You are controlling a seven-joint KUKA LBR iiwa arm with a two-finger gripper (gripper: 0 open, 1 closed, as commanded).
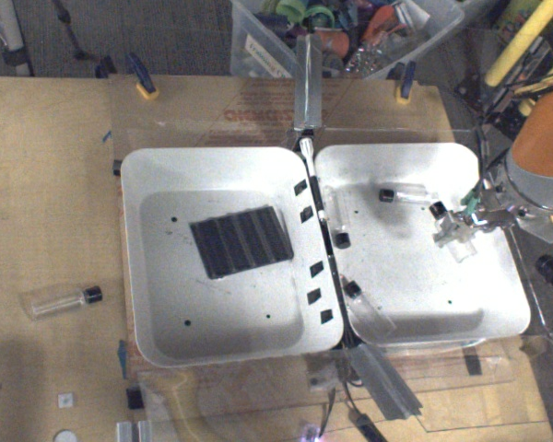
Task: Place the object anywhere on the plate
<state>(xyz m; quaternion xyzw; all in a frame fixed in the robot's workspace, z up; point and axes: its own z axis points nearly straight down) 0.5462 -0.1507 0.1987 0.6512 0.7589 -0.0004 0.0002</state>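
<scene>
The plate [242, 240] is a dark ribbed rectangle lying flat in the middle of the left bin [134, 247]. Several clear vials with black caps lie in the right bin [498, 311]: one near the back [401, 193], one by the divider [338, 221], one at the front left [358, 297]. Another clear vial [448, 228], black cap toward the back, sits right at my gripper [463, 221] by the bin's right wall. The slanted view does not tell whether that vial is gripped or resting on the floor.
A spare vial [60, 299] lies on the wooden bench left of the bins. A clear tub of coloured toys [350, 12] stands behind them. Black clips [313, 270] line the divider between the bins.
</scene>
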